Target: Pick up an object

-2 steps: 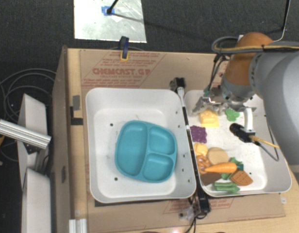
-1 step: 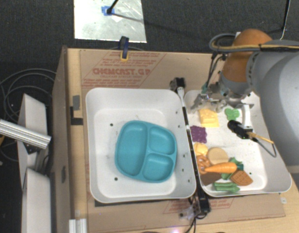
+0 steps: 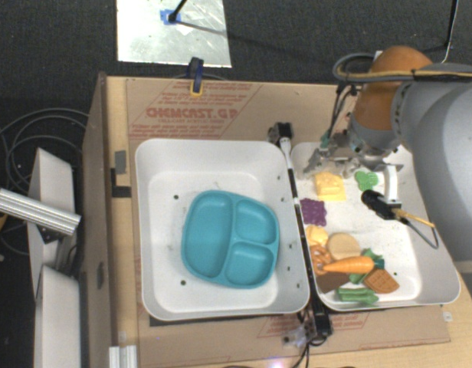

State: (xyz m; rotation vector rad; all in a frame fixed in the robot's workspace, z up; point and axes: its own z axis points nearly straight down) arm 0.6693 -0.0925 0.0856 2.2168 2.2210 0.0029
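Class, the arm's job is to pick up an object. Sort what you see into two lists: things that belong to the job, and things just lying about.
Part of the job:
gripper
yellow cheese wedge
green piece
carrot
purple grapes

Just lying about:
blue divided plate
cables
silver sheet

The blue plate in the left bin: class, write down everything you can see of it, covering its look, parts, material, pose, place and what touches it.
The blue plate is a turquoise tray with rounded corners, split by raised ridges into three compartments: one long one on its left and two smaller ones on its right. It looks like smooth, matte plastic. It lies flat and right way up, turned slightly askew, near the middle of the left bin. It rests on the bin's white floor, and nothing lies in it or on it.
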